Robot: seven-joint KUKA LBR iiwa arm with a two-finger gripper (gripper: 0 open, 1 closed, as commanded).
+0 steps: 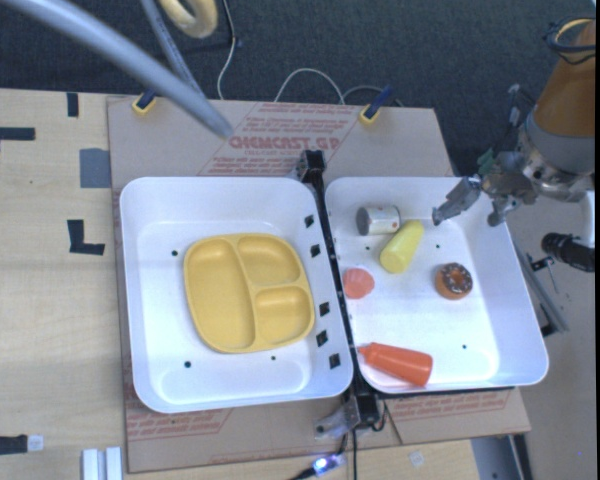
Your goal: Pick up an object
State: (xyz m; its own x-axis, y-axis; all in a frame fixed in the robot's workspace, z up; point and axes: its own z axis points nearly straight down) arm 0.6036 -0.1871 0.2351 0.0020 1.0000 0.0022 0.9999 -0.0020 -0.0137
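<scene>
The right bin [510, 298] holds several small objects: a grey cylinder [378, 219], a yellow piece [401, 246] leaning next to it, a pink disc [358, 284], a brown donut-like piece [454, 280] and an orange carrot shape [397, 363] at the front. My gripper [473, 208] hovers over the bin's far right corner, up and to the right of the donut. Its two dark fingers are spread apart, open, with nothing between them.
The left bin [140, 268] carries a yellow divided plate [250, 291]. A black clip divider [325, 268] runs between the bins. Grey tubing [110, 43] crosses the upper left. Both bins rest on a cardboard sheet [280, 138].
</scene>
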